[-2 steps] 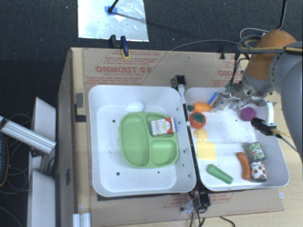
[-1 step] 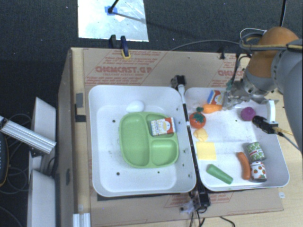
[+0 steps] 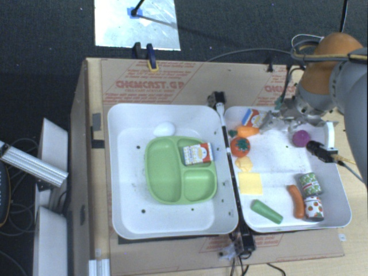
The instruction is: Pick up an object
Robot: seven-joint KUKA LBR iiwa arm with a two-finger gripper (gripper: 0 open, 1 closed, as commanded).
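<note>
The surface (image 3: 172,76) is a brown board printed with red lettering, and on it sit two shallow white bins side by side. The left bin (image 3: 129,154) holds a green divided tray (image 3: 172,177), and a small carton with a red and white label (image 3: 196,153) lies in the tray's upper right compartment. A white egg-shaped thing (image 3: 165,129) rests just beyond the tray's far edge.

The arm (image 3: 333,73) comes in from the right, grey with its orange band up high, bending down over the far corner of the right bin (image 3: 339,209). The claw (image 3: 269,121) hangs low there, right by a toy carrot (image 3: 248,131) and a blue and red packet (image 3: 249,117) (I honestly cannot tell how wide it is parted, or whether it has anything).

Lower in that bin lie a tomato (image 3: 240,146), a pale yellow crinkled piece (image 3: 244,163), a flat yellow square (image 3: 250,184) and a green cylinder (image 3: 266,211). Toward the right side are a purple ball (image 3: 301,137), an orange sausage shape (image 3: 296,201) and two small cans (image 3: 311,195) touching one another.
</note>
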